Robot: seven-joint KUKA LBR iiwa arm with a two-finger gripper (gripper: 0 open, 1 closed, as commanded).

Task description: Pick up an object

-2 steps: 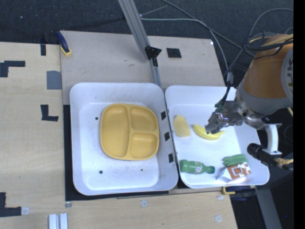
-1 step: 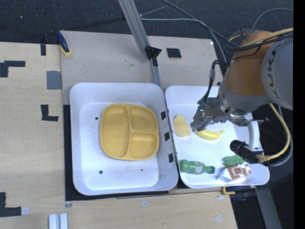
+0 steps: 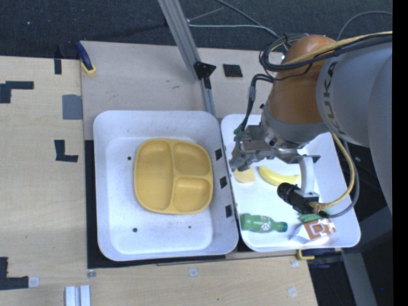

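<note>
My gripper (image 3: 241, 162) hangs low over the left side of the right bin (image 3: 341, 231), directly above a pale yellow block (image 3: 245, 175) that pokes out beneath it. A yellow banana (image 3: 274, 174) lies just to the right of the block. Nearer the front lie a green bottle (image 3: 261, 223) on its side and an orange and white packet (image 3: 317, 229). The arm's orange band and grey wrist cover the back of this bin.
The left bin (image 3: 115, 171) holds a yellow divided plate (image 3: 173, 174). A metal pole (image 3: 185, 37) slants down to the gap between the bins. A black cable end (image 3: 294, 197) hangs beside the banana.
</note>
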